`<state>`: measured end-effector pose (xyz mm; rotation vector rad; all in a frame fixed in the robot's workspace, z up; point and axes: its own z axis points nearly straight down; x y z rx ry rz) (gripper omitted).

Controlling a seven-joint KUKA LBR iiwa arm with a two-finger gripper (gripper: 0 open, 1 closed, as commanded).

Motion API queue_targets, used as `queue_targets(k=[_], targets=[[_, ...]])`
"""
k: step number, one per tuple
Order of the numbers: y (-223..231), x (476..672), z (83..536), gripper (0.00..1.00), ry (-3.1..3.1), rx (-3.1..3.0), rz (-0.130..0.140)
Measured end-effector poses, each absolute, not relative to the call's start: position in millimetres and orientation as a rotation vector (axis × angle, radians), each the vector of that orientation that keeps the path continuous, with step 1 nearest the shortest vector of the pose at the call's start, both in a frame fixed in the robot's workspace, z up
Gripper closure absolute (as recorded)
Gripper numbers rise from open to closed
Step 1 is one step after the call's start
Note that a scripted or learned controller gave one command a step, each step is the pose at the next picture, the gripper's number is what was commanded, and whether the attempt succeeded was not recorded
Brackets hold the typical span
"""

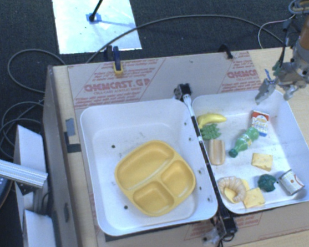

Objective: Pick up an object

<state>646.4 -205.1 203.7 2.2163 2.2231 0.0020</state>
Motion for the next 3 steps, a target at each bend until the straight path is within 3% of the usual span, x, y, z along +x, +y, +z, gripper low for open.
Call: queue_targets(k=[1,2,3], targets=[[-206.3,634.7,85.4,0.00,2.223,2.219,0.001],[-206.7,636.3,97.6,1.00,2.222,2.213,0.004],[-162.2,634.4,98.6,1.00,2.227,2.216,0.003]])
